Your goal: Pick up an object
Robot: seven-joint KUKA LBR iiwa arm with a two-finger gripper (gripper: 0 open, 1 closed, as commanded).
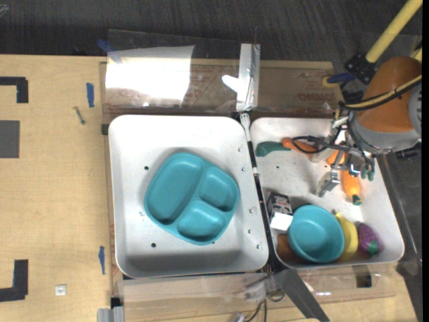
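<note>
On the bench, the left bin carries a single teal divided plate, lying flat near its middle and turned at a slant; it is well apart from the arm and probably not the thing this try aims at.

Across the divider, the right bin is the crowded one. Near its upper left lies a teal-headed utensil with an orange handle pointing right toward the arm. Lower down sit a small dark packet with a white piece touching it, then a teal bowl upright, with a yellow item pressed against its right side and a purple item just beyond that.

Further right, the gripper hangs low over the upper middle of this bin, below the orange band of the arm. Whether it is wide or narrow I cannot tell: cables and clutter blur it.

Just to its right lies an orange carrot-like piece, its long axis running roughly up and down the view. That seems the nearest candidate, lying just beside the gripper on the arm's side; the bowl sits near, below it. A grasp across the carrot's short width looks the likeliest fit.
</note>
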